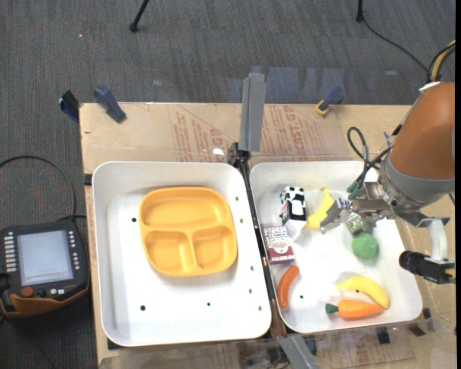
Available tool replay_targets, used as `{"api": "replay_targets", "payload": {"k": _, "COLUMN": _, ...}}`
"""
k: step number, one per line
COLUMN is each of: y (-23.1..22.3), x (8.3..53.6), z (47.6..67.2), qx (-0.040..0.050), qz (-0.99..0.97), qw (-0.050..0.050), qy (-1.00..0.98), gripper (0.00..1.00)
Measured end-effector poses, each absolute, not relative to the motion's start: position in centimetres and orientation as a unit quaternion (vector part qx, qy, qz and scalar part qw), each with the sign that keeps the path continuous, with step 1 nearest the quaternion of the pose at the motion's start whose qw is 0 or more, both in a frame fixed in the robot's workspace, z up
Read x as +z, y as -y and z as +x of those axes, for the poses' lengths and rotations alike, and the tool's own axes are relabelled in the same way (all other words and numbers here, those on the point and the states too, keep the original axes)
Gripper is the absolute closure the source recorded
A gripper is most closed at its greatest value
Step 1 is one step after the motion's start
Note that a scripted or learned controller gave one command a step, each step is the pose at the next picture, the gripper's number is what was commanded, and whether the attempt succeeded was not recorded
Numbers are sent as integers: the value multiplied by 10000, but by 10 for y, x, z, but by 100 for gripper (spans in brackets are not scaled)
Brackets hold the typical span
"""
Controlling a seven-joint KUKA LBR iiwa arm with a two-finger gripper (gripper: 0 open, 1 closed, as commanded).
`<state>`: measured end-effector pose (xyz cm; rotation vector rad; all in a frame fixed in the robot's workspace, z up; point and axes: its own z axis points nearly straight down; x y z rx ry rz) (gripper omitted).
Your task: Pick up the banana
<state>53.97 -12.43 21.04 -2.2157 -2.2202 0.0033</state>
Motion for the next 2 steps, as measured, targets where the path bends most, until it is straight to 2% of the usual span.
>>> {"api": "replay_targets", "payload": {"k": 1, "y": 121, "x": 200, "z": 527, "qx": 5, "qz": -6362, "qw": 19, "qy": 7715, "gripper": 0}}
{"api": "replay_targets", "payload": {"k": 2, "y": 186, "x": 86, "z": 481, "qx": 1, "qz": -5864, "qw": 18, "qy": 8100, "gripper": 0}}
